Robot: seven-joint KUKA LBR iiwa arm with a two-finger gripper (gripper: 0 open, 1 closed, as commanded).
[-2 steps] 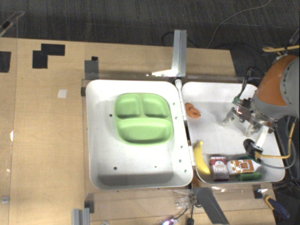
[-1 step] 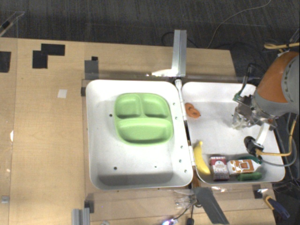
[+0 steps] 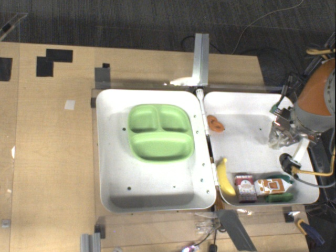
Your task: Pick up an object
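1. While the tool [image 3: 282, 135] hung at three o'clock in the right white bin [image 3: 247, 106], whether it was clenched could not be told.
2. Nearest its reach lay the small orange rubbery lump [image 3: 214, 123] at nine o'clock; it looked light, soft, best pinched across its middle.
3. At six o'clock, the yellow banana [image 3: 225, 178] looked bruisable, the small printed cartons [image 3: 258, 188] stiff.

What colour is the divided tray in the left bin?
Light green tray, plain, seen in the camera view.

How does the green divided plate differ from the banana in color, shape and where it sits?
The green divided plate is pale green, broad and compartmented; the banana is yellow, slim and curved. The plate lies mid-way in the left bin; the banana lies along the right bin's left wall. Both lie flat.
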